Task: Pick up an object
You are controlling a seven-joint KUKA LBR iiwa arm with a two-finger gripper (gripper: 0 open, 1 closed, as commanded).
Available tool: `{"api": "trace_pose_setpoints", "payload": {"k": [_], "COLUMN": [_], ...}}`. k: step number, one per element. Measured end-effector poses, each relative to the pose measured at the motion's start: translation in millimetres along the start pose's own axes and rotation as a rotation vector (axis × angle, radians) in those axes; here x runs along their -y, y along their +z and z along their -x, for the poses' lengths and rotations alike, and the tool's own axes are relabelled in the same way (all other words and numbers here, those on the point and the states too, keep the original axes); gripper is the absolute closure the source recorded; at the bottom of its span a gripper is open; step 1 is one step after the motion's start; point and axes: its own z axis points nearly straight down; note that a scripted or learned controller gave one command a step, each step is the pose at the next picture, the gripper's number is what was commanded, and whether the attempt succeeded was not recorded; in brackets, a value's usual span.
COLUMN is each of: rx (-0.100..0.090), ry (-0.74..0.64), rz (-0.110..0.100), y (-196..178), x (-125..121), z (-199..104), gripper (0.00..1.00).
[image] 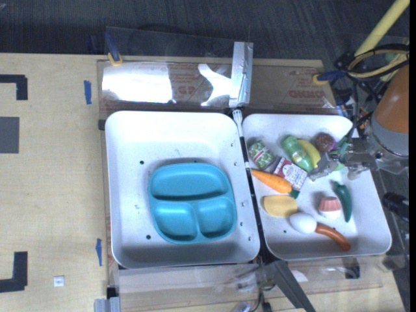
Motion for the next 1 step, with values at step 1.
{"api": "trace_pose_setpoints", "payload": {"k": [1], "rx": [0.0], "ry": [-0.148], "rz": [-0.003], "y": [94.9], "x": [-25.8], "z": [-45.8], "gripper": [0.0]}}
